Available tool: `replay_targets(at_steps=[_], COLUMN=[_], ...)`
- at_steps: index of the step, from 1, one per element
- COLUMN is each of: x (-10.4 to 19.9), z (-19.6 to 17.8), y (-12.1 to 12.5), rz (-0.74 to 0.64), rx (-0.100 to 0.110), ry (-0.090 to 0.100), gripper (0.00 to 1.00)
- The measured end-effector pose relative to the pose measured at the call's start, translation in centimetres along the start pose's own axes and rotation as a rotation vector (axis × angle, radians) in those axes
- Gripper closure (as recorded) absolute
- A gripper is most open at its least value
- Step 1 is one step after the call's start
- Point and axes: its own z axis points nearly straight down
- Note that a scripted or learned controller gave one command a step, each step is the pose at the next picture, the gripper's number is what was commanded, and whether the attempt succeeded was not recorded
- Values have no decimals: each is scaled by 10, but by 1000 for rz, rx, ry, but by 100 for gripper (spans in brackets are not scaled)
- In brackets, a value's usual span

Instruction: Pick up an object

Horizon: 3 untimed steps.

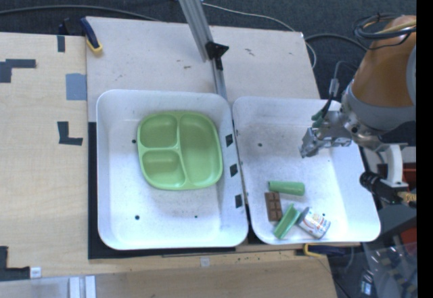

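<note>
Two shallow white bins sit side by side. The left bin (115, 222) holds one green three-compartment plate (180, 150). The right bin (352, 215) holds four small things near its front edge: a green cylinder (287, 187), a green bar (286, 221), a brown block (273, 206) and a small can (314, 223). The gripper (311, 144) hovers over bare floor behind them; whether it is spread or pressed together cannot be told.

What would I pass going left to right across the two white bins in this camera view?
Left bin → green divided plate → right bin → brown chocolate bar → small can → gripper on the grey arm.
</note>
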Motion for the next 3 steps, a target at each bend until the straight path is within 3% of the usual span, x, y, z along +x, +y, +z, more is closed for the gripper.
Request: replay_targets(at_steps=[3], x=[162], z=[22], y=[11], rz=[-1], rx=[2], ry=[-2], gripper=[100])
